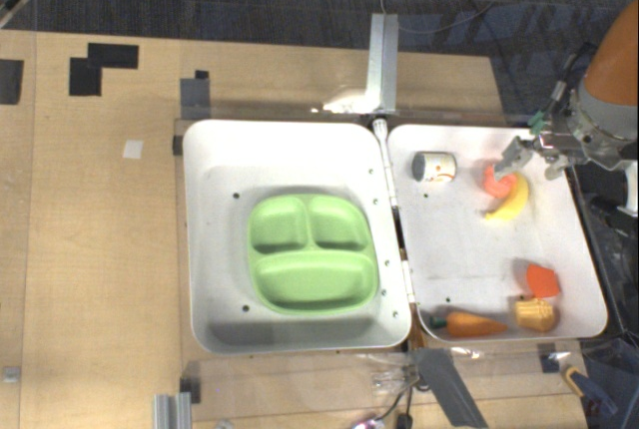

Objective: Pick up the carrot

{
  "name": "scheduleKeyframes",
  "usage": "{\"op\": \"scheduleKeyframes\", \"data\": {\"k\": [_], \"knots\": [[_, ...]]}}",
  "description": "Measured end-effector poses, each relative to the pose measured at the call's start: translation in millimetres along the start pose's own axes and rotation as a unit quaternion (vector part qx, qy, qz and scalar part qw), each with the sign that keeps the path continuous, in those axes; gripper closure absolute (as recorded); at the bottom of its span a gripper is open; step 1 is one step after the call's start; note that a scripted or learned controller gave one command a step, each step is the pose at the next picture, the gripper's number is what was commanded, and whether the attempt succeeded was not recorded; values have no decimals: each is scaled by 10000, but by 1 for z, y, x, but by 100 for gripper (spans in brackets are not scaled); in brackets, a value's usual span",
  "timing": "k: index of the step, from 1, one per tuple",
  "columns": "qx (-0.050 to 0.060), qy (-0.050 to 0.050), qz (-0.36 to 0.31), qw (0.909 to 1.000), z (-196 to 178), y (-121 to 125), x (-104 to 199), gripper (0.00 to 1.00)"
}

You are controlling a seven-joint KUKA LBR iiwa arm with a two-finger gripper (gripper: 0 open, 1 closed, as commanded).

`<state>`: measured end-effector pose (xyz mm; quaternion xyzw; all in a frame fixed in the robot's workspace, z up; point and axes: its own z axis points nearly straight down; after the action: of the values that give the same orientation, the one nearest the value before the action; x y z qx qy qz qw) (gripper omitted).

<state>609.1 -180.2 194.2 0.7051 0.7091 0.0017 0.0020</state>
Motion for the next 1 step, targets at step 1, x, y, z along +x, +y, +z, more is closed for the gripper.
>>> {"op": "scheduleKeyframes", "data": {"k": [1], "knots": [[0, -2, -69, 10000, -17, -91, -6, 0]]}}
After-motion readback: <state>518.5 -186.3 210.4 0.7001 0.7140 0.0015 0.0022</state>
